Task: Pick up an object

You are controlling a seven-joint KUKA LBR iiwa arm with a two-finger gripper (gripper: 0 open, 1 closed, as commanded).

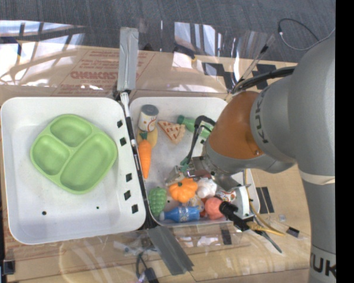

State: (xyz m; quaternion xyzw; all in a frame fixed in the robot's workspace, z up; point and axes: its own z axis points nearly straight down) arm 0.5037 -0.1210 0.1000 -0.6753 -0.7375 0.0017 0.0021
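The right bin [165,158] holds a pile of toy food: a small can [147,118], a pizza slice [171,130], a carrot [144,158], an orange pumpkin [183,190], a green bumpy piece [158,199], a blue bottle [182,214], a white piece [206,187] and a pink-red piece [213,207]. A green item [187,122] lies near the bin's back. My gripper [189,171] hangs low over the middle of this bin, just above the pumpkin and white piece. The orange wrist band [236,135] and grey arm cover the bin's right part.
The left bin [17,205] holds a green three-compartment plate [75,152]. A divider with black clips [131,164] separates the bins. Cardboard and clear plastic sheeting [82,69] lie behind them; tape and cables sit along the front edge.
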